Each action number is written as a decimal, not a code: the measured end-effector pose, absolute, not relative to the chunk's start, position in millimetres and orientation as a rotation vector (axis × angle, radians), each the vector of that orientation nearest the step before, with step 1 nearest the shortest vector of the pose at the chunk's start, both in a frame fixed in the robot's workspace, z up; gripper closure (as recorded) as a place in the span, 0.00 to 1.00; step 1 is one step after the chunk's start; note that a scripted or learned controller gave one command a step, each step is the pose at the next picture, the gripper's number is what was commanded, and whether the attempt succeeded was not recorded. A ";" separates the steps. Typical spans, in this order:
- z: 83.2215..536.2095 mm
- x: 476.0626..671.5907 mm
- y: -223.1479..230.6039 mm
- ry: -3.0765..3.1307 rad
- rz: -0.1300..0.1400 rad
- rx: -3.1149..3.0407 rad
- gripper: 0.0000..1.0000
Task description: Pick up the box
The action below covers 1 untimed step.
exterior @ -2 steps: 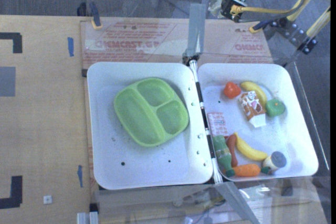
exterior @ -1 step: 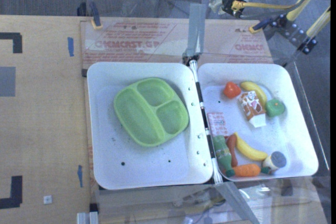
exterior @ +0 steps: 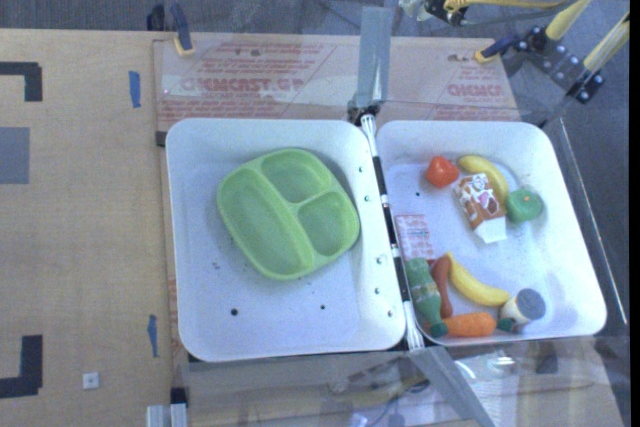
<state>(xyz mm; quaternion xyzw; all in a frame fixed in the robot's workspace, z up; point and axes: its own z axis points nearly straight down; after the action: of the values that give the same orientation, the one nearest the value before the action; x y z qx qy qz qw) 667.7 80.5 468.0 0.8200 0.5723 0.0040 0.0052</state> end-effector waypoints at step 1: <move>478.9 668.1 82.7 1.795 0.016 2.562 1.00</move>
<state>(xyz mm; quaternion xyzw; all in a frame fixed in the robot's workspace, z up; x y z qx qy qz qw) 668.1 82.7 478.9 0.8189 0.5739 0.0050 0.0066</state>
